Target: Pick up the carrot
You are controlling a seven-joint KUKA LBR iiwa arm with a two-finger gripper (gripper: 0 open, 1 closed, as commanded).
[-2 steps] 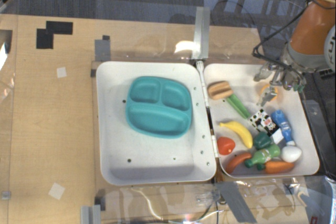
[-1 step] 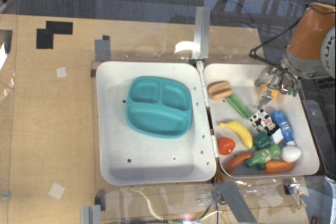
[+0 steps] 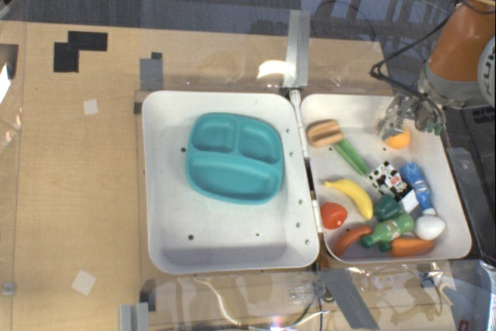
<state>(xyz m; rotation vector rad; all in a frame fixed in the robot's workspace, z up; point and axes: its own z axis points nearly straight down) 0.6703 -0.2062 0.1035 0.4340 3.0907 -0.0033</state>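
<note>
the arm reaches in from the right over a wooden desk (image 3: 70, 190) that carries two shallow white bins side by side. the left bin (image 3: 167, 190) holds a teal divided plate (image 3: 234, 157), lying flat near its middle. the right bin (image 3: 457, 236) holds a jumble of toy foods.

the tool (image 3: 411, 118) hangs over the upper right part of the right bin, pointing down, just above a small orange-yellow fruit (image 3: 397, 139). whether it touches the fruit cannot be told, and how wide it stands cannot be told from this angle; nothing is seen held in it.

the carrot (image 3: 412, 246) lies at the near edge of the right bin, toward its right corner, orange and lying roughly level, well apart from the tool. a white egg (image 3: 430, 227) sits just above it, and a green bottle (image 3: 390, 232) lies beside it to the left, next to a brown sausage (image 3: 351, 238). further left a red tomato (image 3: 333, 215) rests by the bin's wall, with a yellow banana (image 3: 353, 196) above it. a hot dog bun (image 3: 324, 132) and a green stalk (image 3: 353, 156) lie in the upper left part of the bin. a black-and-white cow figure (image 3: 389, 179) and a blue bottle (image 3: 415, 186) sit near the middle right.
</note>
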